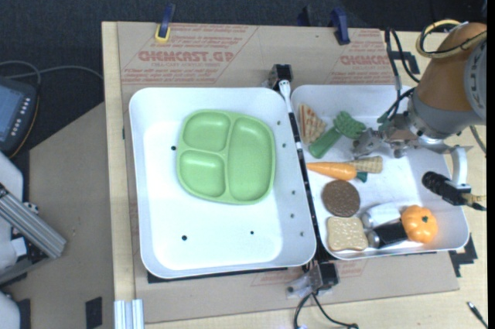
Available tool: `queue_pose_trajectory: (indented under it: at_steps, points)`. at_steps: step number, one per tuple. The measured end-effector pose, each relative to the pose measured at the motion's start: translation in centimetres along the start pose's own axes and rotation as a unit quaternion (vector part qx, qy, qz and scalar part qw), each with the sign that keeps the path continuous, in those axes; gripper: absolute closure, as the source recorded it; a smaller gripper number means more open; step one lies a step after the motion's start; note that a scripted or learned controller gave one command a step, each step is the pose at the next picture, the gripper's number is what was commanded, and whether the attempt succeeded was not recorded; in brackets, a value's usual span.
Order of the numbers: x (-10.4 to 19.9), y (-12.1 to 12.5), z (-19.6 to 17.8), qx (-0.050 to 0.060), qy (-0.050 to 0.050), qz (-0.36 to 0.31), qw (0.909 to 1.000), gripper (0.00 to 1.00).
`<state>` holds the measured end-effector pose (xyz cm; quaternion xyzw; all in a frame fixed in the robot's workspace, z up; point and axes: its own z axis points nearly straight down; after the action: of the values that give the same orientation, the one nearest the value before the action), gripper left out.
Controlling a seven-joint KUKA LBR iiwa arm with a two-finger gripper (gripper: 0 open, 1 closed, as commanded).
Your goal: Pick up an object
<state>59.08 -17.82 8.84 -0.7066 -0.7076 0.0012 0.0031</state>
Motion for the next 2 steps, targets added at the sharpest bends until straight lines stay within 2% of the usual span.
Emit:
queue_pose_trajectory:
  at_steps: [1, 2]
  points:
    - [0.0, 0.0, 0.4, -0.002, -0.001, 0.001, 1.0000, 0.00]
    - [0.0, 0.1, -0.7, -0.004, -0.001, 0.001, 1.0000, 1.00]
